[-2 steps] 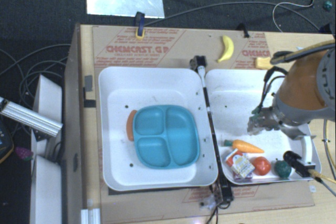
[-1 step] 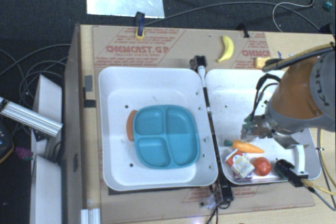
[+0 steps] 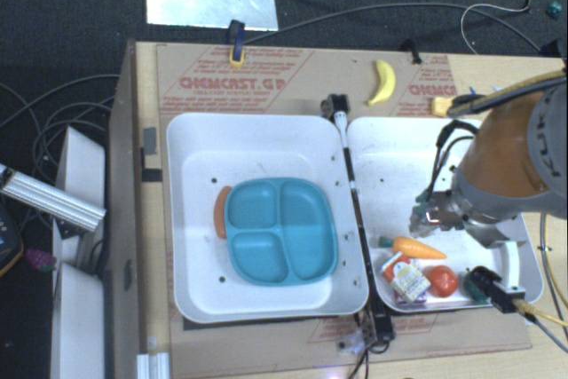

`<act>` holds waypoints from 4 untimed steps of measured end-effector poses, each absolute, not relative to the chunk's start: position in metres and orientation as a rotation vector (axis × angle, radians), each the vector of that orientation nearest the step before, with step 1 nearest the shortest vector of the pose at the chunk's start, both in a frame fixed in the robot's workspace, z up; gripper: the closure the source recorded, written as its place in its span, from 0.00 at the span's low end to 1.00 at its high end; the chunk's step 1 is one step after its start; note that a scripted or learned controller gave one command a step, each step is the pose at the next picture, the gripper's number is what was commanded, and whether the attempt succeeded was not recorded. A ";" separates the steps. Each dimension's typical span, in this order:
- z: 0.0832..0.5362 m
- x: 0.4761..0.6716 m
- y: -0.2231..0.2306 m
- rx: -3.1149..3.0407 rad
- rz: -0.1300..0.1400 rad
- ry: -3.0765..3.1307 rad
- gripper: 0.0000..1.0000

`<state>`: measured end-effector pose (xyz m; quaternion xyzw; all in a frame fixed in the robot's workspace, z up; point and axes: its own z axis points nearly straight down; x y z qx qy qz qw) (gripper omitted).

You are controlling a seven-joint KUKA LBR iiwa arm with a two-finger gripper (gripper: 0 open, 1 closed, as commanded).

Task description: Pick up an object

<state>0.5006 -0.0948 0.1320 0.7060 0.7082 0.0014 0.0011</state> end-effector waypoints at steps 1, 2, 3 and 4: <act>0.120 0.515 -0.082 2.217 0.002 2.225 1.00; 0.085 0.487 -0.084 2.219 0.003 2.221 1.00; 0.185 0.487 0.022 2.216 0.005 2.225 1.00; 0.184 0.595 0.046 2.214 0.002 2.226 1.00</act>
